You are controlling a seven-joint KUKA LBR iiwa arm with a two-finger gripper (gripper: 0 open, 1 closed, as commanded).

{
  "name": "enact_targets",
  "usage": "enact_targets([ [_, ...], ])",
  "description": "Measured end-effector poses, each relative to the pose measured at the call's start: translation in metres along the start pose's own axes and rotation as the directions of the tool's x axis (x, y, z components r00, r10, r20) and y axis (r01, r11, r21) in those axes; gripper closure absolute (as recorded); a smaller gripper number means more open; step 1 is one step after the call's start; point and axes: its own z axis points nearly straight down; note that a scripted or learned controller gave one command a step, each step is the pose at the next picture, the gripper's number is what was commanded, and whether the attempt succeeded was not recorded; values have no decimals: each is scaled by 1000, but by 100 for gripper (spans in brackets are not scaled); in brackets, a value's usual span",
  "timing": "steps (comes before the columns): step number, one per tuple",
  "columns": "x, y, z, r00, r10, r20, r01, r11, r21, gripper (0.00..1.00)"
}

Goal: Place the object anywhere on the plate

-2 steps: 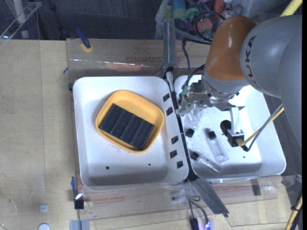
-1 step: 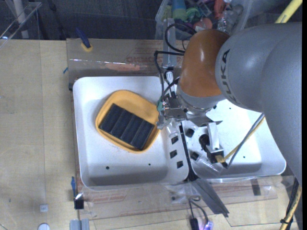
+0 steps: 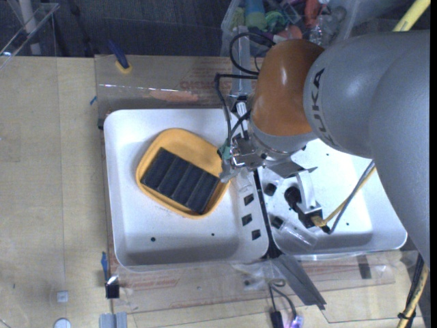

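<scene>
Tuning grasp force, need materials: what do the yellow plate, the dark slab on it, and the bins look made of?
Yellow plate: likely plastic, matte, rounded moulded rim. Dark ribbed slab: possibly rubber or foam, dull black with parallel grooves; can't tell which. Left bin: white plastic by its look, smooth with soft glare and rounded corners.

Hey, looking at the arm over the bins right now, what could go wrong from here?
The arm hides its gripper and most of the right bin, so a failed grasp may go unnoticed. The dark ridged object already fills much of the yellow plate, leaving little room. Loose cables near the wrist might snag.
</scene>
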Motion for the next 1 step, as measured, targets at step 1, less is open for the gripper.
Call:
enact_targets([
  [1, -1, 0, 0, 1000, 1, 0, -1, 1000, 0, 0],
])
